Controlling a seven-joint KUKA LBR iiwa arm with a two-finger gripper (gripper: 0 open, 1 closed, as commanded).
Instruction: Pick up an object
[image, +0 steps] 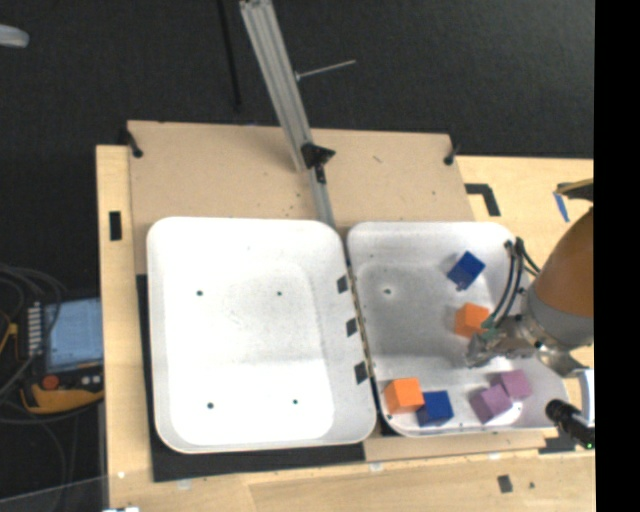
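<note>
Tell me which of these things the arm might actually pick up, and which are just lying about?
Part of the job:
gripper
orange block beside it
blue block
orange block near the front
blue block next to that
two purple blocks
right bin holding them all

Just lying about:
left bin
metal pole
handheld controller

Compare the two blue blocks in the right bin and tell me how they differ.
The upper blue block lies alone near the bin's far wall; the lower blue block sits by the near rim, touching an orange block. The upper one looks turned diamond-wise, the lower one nearly square to the rim. Both are similar blue blocks in the right bin.
</note>
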